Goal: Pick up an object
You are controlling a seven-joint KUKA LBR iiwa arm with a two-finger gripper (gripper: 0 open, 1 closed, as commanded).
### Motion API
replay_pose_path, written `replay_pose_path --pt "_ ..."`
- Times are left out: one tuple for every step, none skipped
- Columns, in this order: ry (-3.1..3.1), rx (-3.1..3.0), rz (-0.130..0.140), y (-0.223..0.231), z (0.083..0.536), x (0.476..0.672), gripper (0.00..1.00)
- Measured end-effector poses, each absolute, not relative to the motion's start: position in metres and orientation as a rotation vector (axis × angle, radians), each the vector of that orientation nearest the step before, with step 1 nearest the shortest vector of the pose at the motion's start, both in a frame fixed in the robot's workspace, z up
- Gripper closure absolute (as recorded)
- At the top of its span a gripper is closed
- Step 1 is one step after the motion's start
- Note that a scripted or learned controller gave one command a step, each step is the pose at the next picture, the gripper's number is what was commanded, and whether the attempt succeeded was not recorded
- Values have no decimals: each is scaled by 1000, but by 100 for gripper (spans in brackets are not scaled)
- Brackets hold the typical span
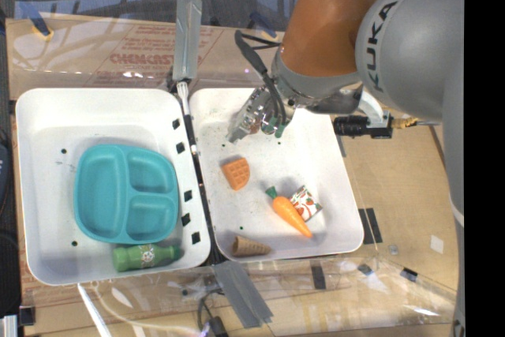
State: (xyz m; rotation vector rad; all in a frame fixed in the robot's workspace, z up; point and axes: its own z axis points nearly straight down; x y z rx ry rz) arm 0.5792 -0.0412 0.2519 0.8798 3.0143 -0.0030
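Now gripper [256, 122] up over right bin [335, 170], holding nothing; jaws unclear, cannot tell. Next: go down onto waffle [236, 173].

Right bin [335, 170] centre open, waffle [235, 172], carrot [289, 215], cone [251, 247] spaced apart

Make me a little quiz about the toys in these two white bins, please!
1. True or false: the teal divided plate lies in the left bin.
2. What lies beside the toy carrot: A) a small red and white carton, B) a spoon?
3. Fill in: the green bottle lies just ____ the plate.

Key: 1 true. 2 A. 3 below, towards the near rim.
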Motion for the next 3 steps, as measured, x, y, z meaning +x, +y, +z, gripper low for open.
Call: replay_pose_path --pt "3017 830 -3 -144 403 565 100" --pt "3028 869 -4 -177 344 615 100" --pt "2966 1035 -2 -159 357 650 100"
